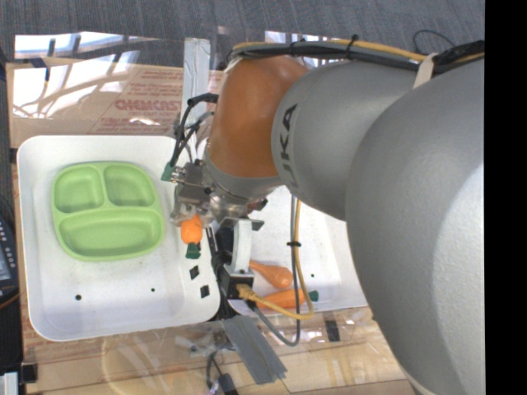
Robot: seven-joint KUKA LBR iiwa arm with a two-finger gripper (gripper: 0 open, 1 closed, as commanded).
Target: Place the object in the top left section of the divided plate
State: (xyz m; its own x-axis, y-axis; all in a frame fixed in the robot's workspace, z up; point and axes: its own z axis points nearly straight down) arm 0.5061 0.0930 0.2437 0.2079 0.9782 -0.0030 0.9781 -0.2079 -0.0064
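The green divided plate [107, 211] lies in the left bin [99, 303], with two small sections at its top and one wide section below. My gripper [192, 220] hangs over the ridge between the two bins, just right of the plate's right rim. A small orange carrot-like object [191, 231] sits between its fingers, lifted off the bin floor. The grey arm with its orange band [247, 113] hides most of the right bin.
Two more orange carrot pieces [273, 275] [280, 301] lie in the right bin [329, 286] under the arm. Yellow and black cables [295, 253] hang from the wrist over them. A cardboard sheet [123, 97] lies behind the bins.
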